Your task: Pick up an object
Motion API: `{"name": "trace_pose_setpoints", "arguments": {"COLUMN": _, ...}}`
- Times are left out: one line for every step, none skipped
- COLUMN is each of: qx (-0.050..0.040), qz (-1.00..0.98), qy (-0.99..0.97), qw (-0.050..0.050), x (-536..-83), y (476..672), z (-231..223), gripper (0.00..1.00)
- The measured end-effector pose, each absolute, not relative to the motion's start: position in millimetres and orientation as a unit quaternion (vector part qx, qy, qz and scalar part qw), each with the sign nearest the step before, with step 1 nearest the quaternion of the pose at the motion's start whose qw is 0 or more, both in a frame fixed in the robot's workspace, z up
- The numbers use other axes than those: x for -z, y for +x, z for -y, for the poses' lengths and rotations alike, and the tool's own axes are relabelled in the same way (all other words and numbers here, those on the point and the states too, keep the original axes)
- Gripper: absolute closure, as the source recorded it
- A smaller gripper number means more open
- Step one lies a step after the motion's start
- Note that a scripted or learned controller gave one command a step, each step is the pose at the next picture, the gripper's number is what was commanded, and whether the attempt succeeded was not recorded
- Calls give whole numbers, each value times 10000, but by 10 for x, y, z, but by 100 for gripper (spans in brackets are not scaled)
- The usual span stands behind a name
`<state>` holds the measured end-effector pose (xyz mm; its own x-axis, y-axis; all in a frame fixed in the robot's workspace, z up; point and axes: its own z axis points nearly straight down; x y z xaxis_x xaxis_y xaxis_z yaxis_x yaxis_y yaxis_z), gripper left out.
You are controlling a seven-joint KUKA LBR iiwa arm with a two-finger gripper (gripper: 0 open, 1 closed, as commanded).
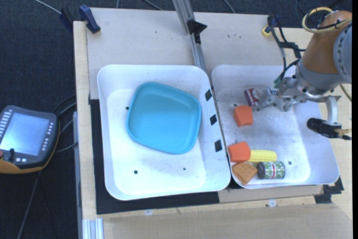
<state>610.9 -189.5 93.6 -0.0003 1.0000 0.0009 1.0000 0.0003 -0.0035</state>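
Dark carpet strewn with cables surrounds the pale table [140,36], and a handheld control pendant [25,140] lies off its left side. On the table, the left bin [112,92] carries a blue square plate [164,117]. A metal post [182,3] slants down to the seam between the bins.

In the right bin [319,159], a small red-and-white packet [252,97] lies near the back, with an orange block [243,116] just in front of it. Along the front edge sit a second orange block [239,151], a tan waffle-like piece [244,172], a yellow corn cob [263,155] and a small dark can [271,170], crowded close together.

Farther right, the claw [267,101] reaches in low beside the packet, and whether it is spread or pressed together I cannot tell; nothing shows pinched in it.

The packet looks the likeliest target. To do this well, I judge the claw should centre over the packet, straddle its narrow side, and go fully down before closing, since a flat packet slips easily. It should keep clear of the nearby orange block, then lift straight up.
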Motion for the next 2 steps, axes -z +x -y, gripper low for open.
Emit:
{"name": "trace_pose_setpoints", "arguments": {"qx": 6, "qz": 7074, "qy": -7068, "qw": -9, "x": -1068, "y": 6125, "z": 1898, "gripper": 100}}
{"name": "trace_pose_setpoints", "arguments": {"qx": 17, "qz": 7072, "qy": -7070, "qw": -27, "x": -1699, "y": 6110, "z": 1902, "gripper": 100}}
